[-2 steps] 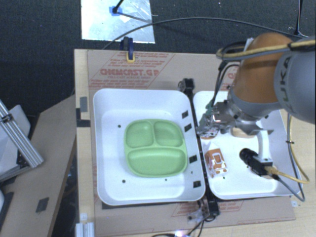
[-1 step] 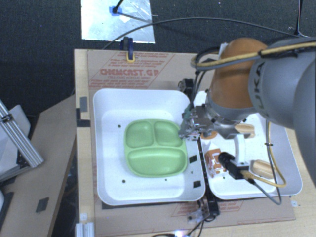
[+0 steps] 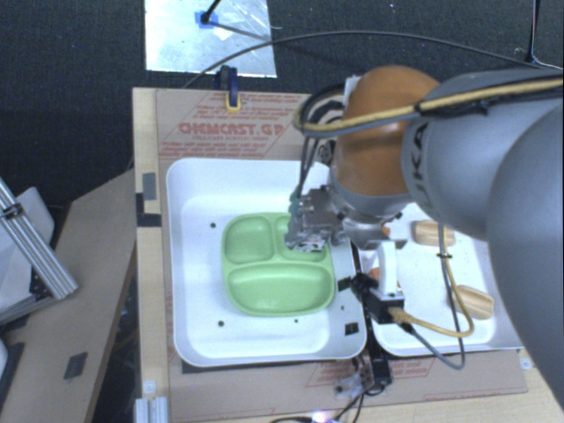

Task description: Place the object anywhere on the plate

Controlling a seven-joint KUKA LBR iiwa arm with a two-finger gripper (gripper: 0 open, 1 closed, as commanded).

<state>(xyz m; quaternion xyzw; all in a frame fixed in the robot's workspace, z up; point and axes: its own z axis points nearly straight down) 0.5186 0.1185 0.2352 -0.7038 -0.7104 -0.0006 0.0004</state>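
The grey arm [image 3: 493, 139] takes up the right side of the view, with its orange band [image 3: 383, 122] bulging over the far right part of the left bin. Cables loop around the band and run down along the arm's near side.

Under it, the table [image 3: 106, 236] carries a brown board printed with red lettering, and on that board sit the two shallow white bins side by side. The left bin [image 3: 189, 263] is fully in sight; the right bin [image 3: 441, 324] is largely covered by the arm, with only its near left part showing.

In the middle of the left bin lies the green plate [image 3: 273, 280], a divided tray with one wide compartment on its near side and two smaller compartments on its far side.

The pincer [image 3: 308, 227] hangs below the orange band over the plate's far right compartment, right at the plate's surface or just above it; which one cannot be told. Whether its fingers are apart or together cannot be made out, since the metal parts there blur into one dark, speckled cluster, and no object can be told apart between them.

In the right bin lie two pale wooden pieces: one wooden block [image 3: 432, 233] at the far side, just beside the arm, and a second wooden piece [image 3: 474, 301] nearer, well apart from the plate. A small orange bit [image 3: 374, 274] shows at the bin's left wall.

On the far edge of the board a blue clamp [image 3: 230, 85] stands upright.
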